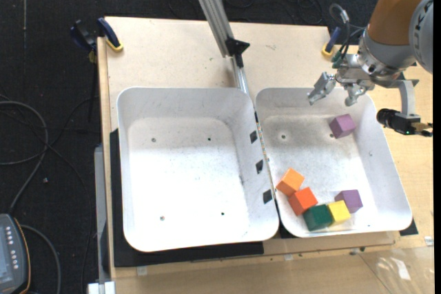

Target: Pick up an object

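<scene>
My gripper (335,94) hangs open over the back of the right bin (386,148), its two fingers spread with nothing between them. A purple block (342,125) lies just below and slightly right of the fingertips, apart from them. Near the bin's front sits a cluster: a light orange block (291,181), a darker orange block (302,200), a green block (318,217), a yellow block (338,211) and a second purple block (351,199).
The left bin (138,148) adjoins the right one along a shared middle rim. A slanted metal pole (210,0) rises behind the bins. Blue and yellow clamps (103,34) grip the bench's back corners.
</scene>
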### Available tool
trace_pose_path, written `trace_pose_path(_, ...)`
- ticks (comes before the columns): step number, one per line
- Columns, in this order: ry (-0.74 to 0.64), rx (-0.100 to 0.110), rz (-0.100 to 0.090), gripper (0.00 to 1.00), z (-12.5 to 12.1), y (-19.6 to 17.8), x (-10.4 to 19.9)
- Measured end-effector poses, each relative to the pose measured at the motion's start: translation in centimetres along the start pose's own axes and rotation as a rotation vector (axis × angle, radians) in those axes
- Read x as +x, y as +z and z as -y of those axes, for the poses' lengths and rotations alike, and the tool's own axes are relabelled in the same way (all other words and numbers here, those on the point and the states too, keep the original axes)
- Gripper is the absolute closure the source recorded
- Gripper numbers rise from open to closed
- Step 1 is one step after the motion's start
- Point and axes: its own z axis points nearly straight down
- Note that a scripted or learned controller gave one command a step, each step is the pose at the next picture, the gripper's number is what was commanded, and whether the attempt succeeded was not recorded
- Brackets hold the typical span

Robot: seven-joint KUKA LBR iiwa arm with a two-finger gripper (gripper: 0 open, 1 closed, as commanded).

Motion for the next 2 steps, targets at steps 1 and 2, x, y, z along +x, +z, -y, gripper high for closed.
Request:
trace_pose_path(1, 0.008, 0.002, 0.000, 0.00, 3.9, 0.4, -4.6)
trace_pose_path(2, 0.003, 0.000, -0.002, 0.00, 1.5, 10.3, -6.8)
